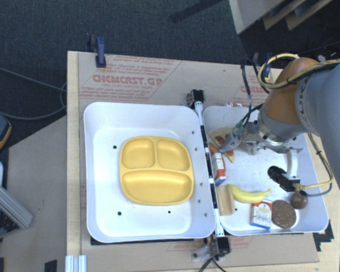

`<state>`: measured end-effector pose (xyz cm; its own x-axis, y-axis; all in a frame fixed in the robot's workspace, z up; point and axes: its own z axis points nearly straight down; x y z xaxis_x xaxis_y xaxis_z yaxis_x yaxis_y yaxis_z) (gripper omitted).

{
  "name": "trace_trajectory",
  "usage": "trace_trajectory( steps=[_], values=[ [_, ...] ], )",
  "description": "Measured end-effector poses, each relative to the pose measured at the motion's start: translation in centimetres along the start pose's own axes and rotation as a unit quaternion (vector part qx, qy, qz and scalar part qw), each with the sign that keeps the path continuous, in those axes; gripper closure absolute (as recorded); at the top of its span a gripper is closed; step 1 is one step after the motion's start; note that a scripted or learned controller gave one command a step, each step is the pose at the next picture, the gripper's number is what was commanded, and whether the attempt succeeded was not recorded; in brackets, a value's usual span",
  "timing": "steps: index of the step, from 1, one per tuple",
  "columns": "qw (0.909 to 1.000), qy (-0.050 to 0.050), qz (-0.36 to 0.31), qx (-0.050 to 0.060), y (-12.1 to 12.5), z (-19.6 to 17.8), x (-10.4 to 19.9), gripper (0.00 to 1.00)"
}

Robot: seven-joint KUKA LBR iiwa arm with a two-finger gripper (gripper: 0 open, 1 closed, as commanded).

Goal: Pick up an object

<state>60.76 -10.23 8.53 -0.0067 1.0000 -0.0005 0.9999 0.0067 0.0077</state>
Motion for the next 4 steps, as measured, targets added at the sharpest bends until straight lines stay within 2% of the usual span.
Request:
trace_trajectory(
  steps=[1, 2, 3, 4],
  values=[
    [1.0, 0.0, 0.002, 0.001, 4.5, 0.1, 1.1, 0.0],
    [1.0, 0.001, 0.001, 0.009, 5.7, 0.3, 0.5, 0.0],
    [1.0, 0.0, 0.004, 0.005, 5.8, 0.1, -1.0, 0.0],
    [1.0, 0.0, 0.003, 0.005, 4.3, 0.0, 1.1, 0.0]
  ],
)
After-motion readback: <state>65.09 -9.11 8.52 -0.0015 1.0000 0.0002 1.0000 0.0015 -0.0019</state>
